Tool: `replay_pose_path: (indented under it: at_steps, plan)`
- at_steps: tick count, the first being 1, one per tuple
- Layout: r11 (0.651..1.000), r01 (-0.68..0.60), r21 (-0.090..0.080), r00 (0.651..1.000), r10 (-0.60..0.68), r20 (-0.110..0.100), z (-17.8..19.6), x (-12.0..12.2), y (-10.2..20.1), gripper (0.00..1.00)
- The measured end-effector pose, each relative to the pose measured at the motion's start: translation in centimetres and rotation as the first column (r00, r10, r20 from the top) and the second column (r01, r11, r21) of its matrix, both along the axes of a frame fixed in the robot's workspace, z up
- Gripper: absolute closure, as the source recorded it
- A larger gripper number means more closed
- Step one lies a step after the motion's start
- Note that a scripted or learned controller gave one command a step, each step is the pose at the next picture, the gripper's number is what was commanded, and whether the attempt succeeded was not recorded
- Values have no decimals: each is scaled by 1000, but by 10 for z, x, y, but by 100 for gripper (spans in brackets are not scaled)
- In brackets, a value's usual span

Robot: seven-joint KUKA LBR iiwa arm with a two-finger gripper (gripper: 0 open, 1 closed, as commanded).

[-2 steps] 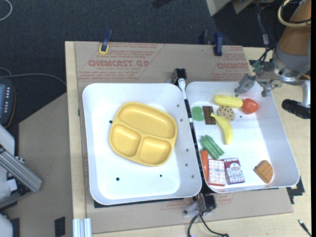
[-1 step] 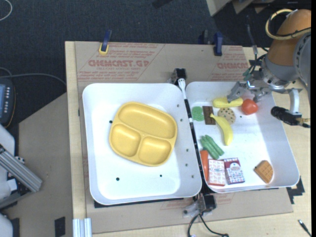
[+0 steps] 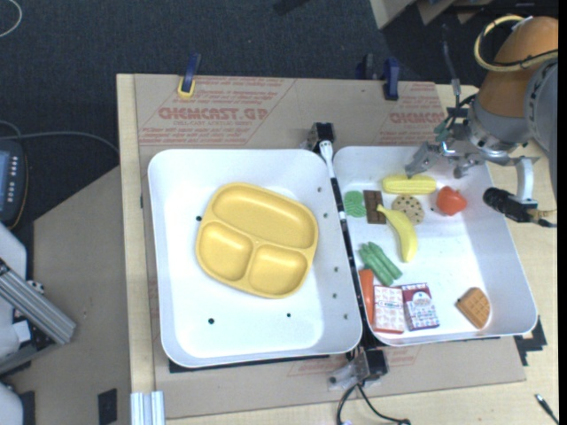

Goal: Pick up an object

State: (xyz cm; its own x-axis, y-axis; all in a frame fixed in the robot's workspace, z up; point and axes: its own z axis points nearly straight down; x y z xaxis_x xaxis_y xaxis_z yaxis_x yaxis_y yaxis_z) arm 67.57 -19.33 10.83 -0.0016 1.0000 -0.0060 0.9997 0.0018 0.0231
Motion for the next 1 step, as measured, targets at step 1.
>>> replay_pose_path:
  at_steps: [1]
  plan:
    - [1000, -1, 1, 1000, 1, -9, 5, -2, 1, 100]
